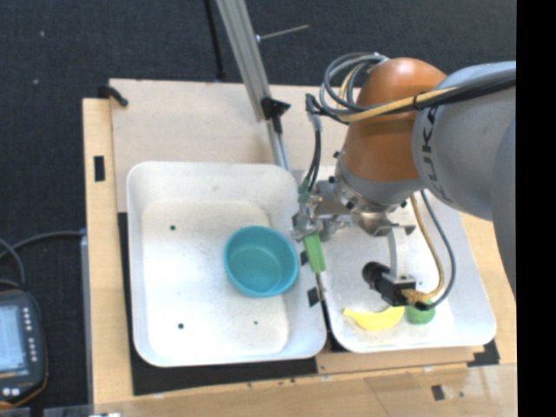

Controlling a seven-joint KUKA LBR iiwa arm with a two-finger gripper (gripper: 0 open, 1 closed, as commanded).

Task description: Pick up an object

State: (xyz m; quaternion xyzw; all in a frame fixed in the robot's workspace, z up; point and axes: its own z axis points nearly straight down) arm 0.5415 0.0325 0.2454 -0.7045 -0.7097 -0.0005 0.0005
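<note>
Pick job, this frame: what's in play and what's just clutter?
In play: gripper; blue bowl in the left bin; yellow piece and green piece in the right bin.
Lying about: metal rail; pendant off the bench.

Dark, speckled carpet floor (104, 24) surrounds a pale wooden table (191, 120). A black mat (217, 367) shows along the table's near edge. A slanted aluminium profile post (243, 46) rises from the table's far side, with a thin rod (282, 33) just beside it. At the lower left a handheld pendant with a lit screen (16, 341) sits on the floor, and a thin cable (35, 241) curves above it. The light is even and soft.
</note>
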